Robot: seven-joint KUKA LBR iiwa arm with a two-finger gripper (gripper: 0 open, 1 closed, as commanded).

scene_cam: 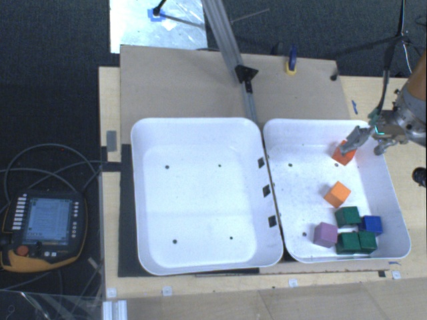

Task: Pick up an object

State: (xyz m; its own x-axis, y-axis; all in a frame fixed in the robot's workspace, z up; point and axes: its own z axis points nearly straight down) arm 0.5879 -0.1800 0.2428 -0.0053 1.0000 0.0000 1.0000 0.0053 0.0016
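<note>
**Arm over the right bin, red block at its tip**

Right now the gripper (360, 141) sits at the right edge of the frame, reaching in over the upper right part of the right bin (291, 133). A red-orange block (343, 154) lies directly at the tip of the fingers (354, 139); one grey finger slants down onto its upper corner. From where the camera looks I cannot tell whether the fingers are spread, pressed together, or pinching the block, because the second finger is lost against the wrist and the cables. The block also appears tilted, one corner raised, which could mean it is being nudged or lifted, but that is only my guess.

Lower in the same bin the other pieces are gathered toward the bottom right corner: an orange cube (337, 194) alone in the middle, then a purple cube (325, 235), a green block (347, 216), a blue cube (371, 225) and a second green block (354, 243) packed close together, several touching. That crowding likely explains the choice of target: the red-orange block stands well apart from the rest, leaving room on either side for fingers.

The left bin (143, 179) sits beside it on the bench (300, 85). At lower left rests a teach pendant (45, 231).
</note>
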